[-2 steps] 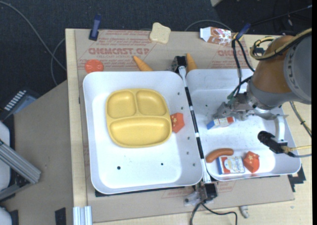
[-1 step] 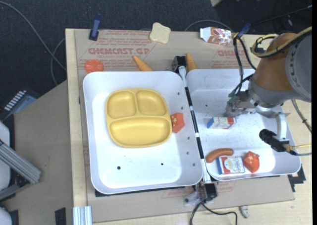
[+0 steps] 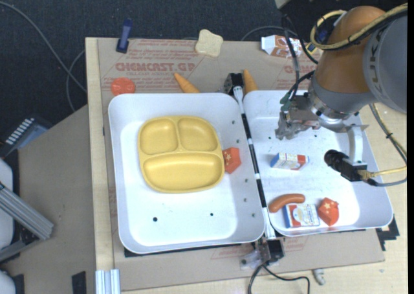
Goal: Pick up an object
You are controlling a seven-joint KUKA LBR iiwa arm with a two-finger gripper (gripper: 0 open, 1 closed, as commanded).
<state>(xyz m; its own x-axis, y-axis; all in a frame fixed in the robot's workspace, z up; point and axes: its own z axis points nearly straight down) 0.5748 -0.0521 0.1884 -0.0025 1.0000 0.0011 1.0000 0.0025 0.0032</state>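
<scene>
Hovering gripper [image 3: 289, 127] over right bin [image 3: 375, 189], far of small carton [image 3: 288, 161]; finger state unclear, nothing visibly held. Next: descend onto carton.

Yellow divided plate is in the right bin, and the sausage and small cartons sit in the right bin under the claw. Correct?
Not quite. The camera view shows the yellow divided plate in the left bin; the sausage and small cartons are in the right bin, near the claw.
</scene>
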